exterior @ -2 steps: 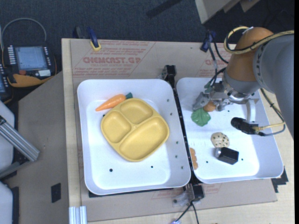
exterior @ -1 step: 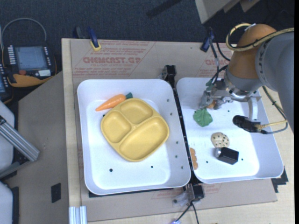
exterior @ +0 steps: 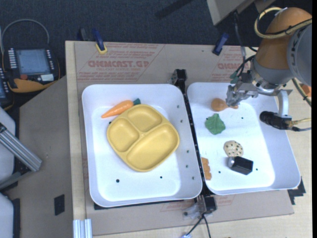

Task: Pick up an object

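From above, the table (exterior: 74, 133) carries two white bins side by side. The left bin (exterior: 99, 172) holds a yellow plate (exterior: 142, 138) with three sections, and a toy carrot (exterior: 117, 108) lies just beside it. In the right bin (exterior: 277, 162) the gripper (exterior: 233, 99) is low at the far end, touching a small orange lump (exterior: 218, 104). I cannot tell if it is clamped on it. Near them lie a green leaf (exterior: 215, 123), a spotted cookie (exterior: 232, 148) and a black block (exterior: 241, 165).
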